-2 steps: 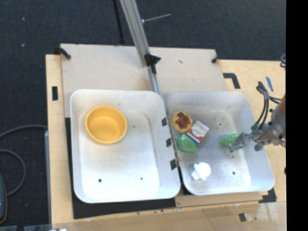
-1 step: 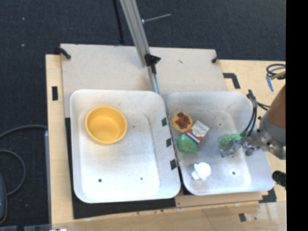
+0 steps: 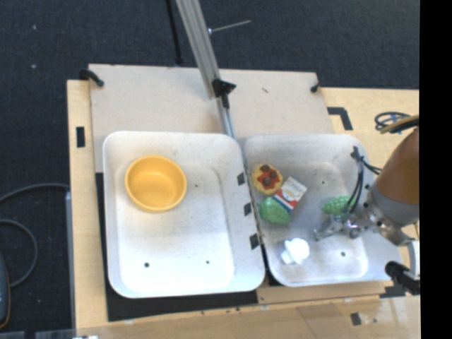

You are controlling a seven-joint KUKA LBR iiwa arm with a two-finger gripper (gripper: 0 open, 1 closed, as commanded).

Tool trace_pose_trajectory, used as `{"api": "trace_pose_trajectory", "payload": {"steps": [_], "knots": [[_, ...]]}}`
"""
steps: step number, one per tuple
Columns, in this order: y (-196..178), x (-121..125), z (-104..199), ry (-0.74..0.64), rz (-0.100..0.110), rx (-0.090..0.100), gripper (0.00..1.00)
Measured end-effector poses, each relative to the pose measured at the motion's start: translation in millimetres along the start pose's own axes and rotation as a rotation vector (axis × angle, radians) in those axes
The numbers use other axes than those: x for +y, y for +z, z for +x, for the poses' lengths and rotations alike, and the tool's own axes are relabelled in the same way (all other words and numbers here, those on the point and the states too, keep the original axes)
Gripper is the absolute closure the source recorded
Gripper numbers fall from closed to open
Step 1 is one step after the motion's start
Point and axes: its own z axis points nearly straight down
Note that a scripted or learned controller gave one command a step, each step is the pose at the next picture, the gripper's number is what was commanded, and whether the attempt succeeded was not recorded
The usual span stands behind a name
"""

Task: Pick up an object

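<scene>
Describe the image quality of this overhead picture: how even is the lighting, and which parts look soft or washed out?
Camera view: lighting is flat and even, with only faint shadows; the white bins look slightly washed out; the yellow bowl is crisp enough, but the small items in the right bin are soft; the pincer is low in detail, blending with a green object.
</scene>
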Motion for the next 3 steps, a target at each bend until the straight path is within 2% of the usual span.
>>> {"api": "trace_pose_trajectory", "payload": {"steps": [1,2,3], "knots": [[-14,3,-1,0.004,-0.01,-0.001,1.0],[-61,10,4,-0.004,-0.011,-0.002,1.0],[-106,12,-5,-0.004,-0.009,-0.003,1.0]]}}
